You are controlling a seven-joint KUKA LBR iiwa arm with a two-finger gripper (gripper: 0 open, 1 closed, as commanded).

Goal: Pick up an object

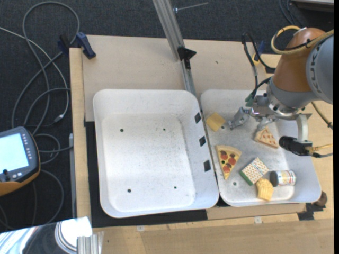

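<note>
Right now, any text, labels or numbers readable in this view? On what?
None can be read.
Small jar: its label band is too blurred to read.
Patterned box: coloured print, no legible words.
Handheld pendant at the left edge: screen lit, content too small to read.
Pizza slice toy: no text.

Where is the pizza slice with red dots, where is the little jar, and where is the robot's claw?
pizza slice (228, 160), camera view, on the middle of its topping side.
little jar (284, 178), camera view, on its side wall, lying down.
gripper (253, 121), camera view, midway between its fingertips, above the right bin.
</note>
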